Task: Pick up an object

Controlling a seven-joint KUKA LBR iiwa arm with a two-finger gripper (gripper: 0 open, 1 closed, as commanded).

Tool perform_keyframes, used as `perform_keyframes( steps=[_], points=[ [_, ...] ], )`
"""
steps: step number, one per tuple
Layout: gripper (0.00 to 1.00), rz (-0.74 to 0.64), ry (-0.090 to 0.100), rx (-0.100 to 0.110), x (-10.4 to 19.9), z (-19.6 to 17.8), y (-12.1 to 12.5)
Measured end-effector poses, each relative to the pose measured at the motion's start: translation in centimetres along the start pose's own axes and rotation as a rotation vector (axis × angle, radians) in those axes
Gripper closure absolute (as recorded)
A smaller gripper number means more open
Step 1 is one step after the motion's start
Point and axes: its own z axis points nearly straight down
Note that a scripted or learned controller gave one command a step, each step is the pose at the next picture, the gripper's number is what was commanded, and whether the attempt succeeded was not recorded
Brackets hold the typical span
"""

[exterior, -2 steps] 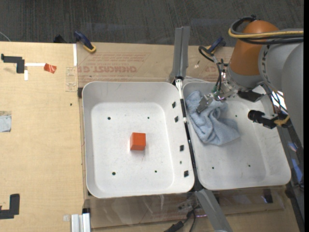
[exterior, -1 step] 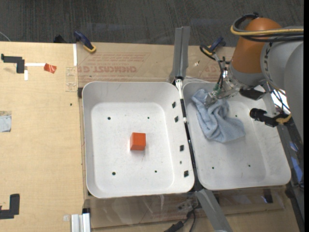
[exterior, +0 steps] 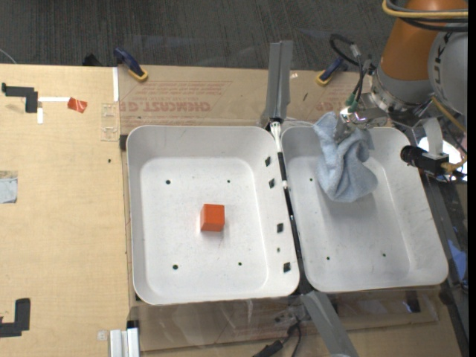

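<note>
Cloth pinched in claw, dangling beneath it over right bin.

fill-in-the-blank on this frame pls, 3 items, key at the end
1. The small orange block lies in the ____ shallow white bin.
2. The crumpled light blue cloth is over the ____ shallow white bin.
3. The grey arm's gripper is at the ____ end of the cloth.

Missing words: left; right; upper
</note>
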Motion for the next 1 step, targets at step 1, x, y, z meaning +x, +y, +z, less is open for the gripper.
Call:
perform_keyframes(
  steps=[1],
  points=[
    [1.00, -0.126, 0.002, 0.003, 4.35, 0.55, 0.94]
  ],
)
